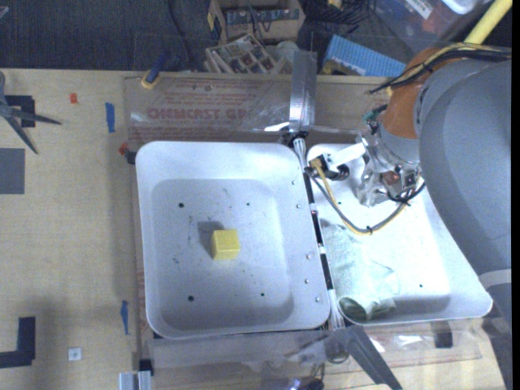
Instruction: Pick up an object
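A small yellow cube (226,244), matte with soft edges, lies flat on the floor of the left bin (162,169), a little left of that bin's middle. The bin is a shallow white tray with rounded corners, sloping walls and a lightly speckled floor. The right bin (455,295) is the same make; a pale green roll (366,305) lies at its near left corner, against the wall.

The gripper (375,187), shiny metal trailing a yellow cable, hangs over the far part of the right bin below the arm's orange band. Whether it is open or closed cannot be told. The cube is well apart from it, to the left and nearer the camera, across the rims where the two bins meet.

Bare floor surrounds the cube on all sides, away from every wall. The wooden worktop (65,242) spreads to the left.
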`<state>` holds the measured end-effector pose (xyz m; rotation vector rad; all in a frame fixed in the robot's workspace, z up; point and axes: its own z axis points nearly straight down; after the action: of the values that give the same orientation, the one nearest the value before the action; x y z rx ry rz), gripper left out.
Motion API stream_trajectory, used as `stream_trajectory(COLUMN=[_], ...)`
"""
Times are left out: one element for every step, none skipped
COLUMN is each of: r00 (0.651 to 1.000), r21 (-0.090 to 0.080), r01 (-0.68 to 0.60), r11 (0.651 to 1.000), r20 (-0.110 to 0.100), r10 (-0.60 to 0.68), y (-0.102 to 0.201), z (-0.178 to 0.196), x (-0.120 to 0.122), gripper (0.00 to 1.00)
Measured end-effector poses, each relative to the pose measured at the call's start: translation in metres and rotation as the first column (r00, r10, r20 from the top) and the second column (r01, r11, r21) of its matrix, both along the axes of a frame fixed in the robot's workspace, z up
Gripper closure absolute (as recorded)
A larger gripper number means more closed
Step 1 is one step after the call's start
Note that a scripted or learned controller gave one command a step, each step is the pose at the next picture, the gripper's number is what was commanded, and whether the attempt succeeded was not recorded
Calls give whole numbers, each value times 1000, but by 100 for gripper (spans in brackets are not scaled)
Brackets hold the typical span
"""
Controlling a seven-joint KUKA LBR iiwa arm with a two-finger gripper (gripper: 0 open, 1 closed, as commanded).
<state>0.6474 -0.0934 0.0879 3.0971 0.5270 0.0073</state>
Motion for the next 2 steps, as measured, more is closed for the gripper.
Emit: stream_trajectory(r00=[994, 990], r21=[0, 1], r01=[108, 139], r11=[994, 990], r20=[-6, -4], r10=[-108, -139], y=[9, 41], z=[107, 139], x=[-57, -25], gripper=[100, 100])
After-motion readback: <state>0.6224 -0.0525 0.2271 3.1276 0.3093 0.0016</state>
